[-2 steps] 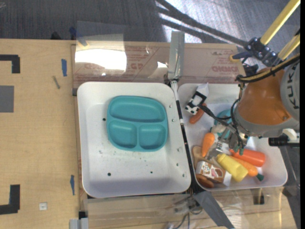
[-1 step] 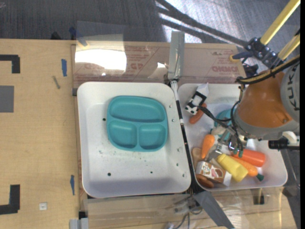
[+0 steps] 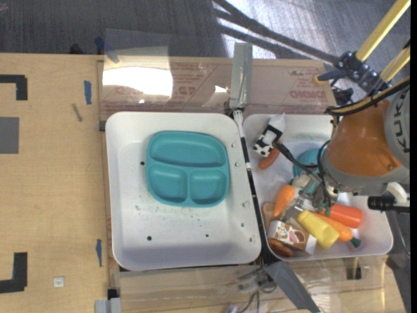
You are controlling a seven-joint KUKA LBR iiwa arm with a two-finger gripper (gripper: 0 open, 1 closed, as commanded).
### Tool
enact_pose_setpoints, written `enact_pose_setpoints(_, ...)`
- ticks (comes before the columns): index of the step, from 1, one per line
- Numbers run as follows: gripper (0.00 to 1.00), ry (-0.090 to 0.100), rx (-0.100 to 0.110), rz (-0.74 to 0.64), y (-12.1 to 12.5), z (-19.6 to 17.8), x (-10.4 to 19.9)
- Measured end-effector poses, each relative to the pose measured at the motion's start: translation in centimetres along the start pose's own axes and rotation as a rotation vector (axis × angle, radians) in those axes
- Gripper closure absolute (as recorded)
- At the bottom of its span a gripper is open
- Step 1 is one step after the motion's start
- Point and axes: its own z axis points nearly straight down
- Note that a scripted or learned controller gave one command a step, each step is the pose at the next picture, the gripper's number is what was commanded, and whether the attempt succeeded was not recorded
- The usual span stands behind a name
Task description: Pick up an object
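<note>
Objects for picking: a crowded heap of toy food in the right shallow white plastic bin [image 3: 384,243], none singled out by the task.

Claw: the two-finger gripper [image 3: 311,194] hangs below the grey arm's orange wrist band [image 3: 361,145], low over the middle of the heap. Its metal tip is tangled visually with cables and toys; whether it is apart, together or clamped on anything cannot be told.

Nearest items: a small orange carrot-shaped toy [image 3: 283,199] just left of the tip; a yellow plastic squeeze bottle [image 3: 319,229] just below it, lying on its side; a long orange carrot with a green end [image 3: 344,215] touching the bottle.

Further out: a brown-and-white labelled packet [image 3: 290,235] at the bin's near-left corner; a blue round piece [image 3: 309,157] partly hidden under the wrist; a red-orange sausage-like toy [image 3: 268,159] and a black-and-white figure [image 3: 265,142] by the bin's far-left wall.

Well apart: a teal three-compartment plastic tray [image 3: 189,168] lying flat in the left white bin [image 3: 124,240].

Risks, as judged:
- Items touch, so a close may catch two, or pinch an edge and slip.
- Rounded bottle and carrots likely roll aside under a descending finger.
- Wrist hides the contact zone, so a miss would be hard to confirm.
</note>
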Motion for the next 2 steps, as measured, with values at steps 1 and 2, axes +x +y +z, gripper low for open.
enact_pose_setpoints(1,0.00,0.029,0.016,0.339,-0.56,0.76,0.33)
enact_pose_setpoints(2,0.00,0.029,0.018,0.412,0.23,0.88,-0.54)
